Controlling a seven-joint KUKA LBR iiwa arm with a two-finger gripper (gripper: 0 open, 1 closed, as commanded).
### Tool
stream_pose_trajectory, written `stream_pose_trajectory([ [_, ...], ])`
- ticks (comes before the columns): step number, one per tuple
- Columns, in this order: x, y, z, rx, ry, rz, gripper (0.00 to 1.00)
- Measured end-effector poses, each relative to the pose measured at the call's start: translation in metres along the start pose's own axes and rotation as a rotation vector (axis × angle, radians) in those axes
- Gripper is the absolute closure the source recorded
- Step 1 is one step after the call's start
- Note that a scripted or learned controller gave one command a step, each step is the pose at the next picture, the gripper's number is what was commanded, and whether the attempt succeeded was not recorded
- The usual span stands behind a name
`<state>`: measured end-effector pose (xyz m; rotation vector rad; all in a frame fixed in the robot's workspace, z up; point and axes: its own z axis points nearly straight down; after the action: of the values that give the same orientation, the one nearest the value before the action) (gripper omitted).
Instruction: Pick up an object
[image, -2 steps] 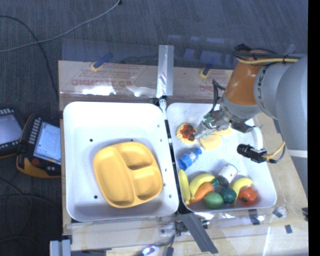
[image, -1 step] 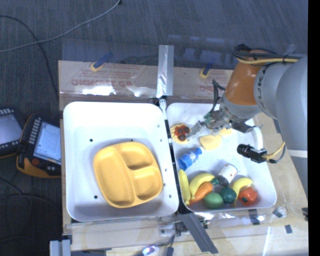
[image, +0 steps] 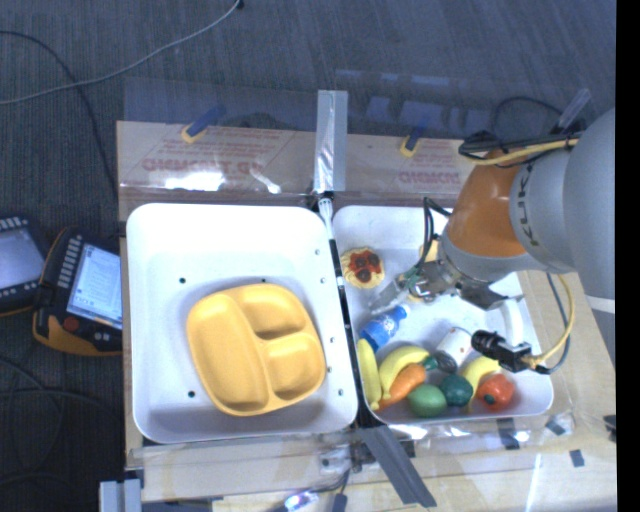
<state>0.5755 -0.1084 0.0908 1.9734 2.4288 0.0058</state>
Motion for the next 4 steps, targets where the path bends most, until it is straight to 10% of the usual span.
stream_pose_trajectory([
  [1, 0.002, 0.002, -0.01, -0.003, 0.005, -0.001, 1.0],
  [2, 0.0021, 0.0018, -0.0098, -0.002, 0.005, -0.001, 0.0],
  [3, 0.0081, -0.008, -0.0002, -0.004, -0.003, -0.08, 0.0],
  [4, 0.0098, -0.0065, -0.01, -0.006, 0.002, -0.081, 1.0],
])
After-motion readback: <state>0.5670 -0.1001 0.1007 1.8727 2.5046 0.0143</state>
